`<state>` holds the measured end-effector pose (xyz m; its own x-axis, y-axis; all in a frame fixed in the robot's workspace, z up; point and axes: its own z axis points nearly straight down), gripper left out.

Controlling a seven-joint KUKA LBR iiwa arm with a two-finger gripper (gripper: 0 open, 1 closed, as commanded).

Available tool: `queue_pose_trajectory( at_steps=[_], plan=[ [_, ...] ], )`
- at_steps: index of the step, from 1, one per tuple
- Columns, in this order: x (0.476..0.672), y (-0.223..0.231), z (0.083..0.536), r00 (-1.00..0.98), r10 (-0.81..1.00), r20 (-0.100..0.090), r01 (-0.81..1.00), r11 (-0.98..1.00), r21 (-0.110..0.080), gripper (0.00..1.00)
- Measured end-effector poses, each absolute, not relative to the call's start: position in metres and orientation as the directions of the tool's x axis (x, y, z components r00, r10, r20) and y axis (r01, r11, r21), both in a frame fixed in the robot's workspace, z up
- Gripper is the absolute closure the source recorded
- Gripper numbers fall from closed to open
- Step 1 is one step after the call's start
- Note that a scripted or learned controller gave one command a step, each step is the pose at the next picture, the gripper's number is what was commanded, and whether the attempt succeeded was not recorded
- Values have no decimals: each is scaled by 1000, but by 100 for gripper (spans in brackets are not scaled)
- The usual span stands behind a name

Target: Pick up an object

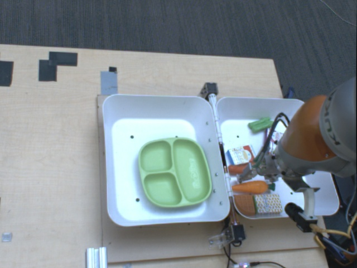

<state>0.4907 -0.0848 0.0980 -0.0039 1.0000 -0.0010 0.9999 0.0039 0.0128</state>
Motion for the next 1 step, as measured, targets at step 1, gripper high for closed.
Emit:
queue_pose_trajectory(
  at_steps=[1],
  plan=[
    [492,-84,108,-8,1000,-1,1000,8,16,100]
  ],
)
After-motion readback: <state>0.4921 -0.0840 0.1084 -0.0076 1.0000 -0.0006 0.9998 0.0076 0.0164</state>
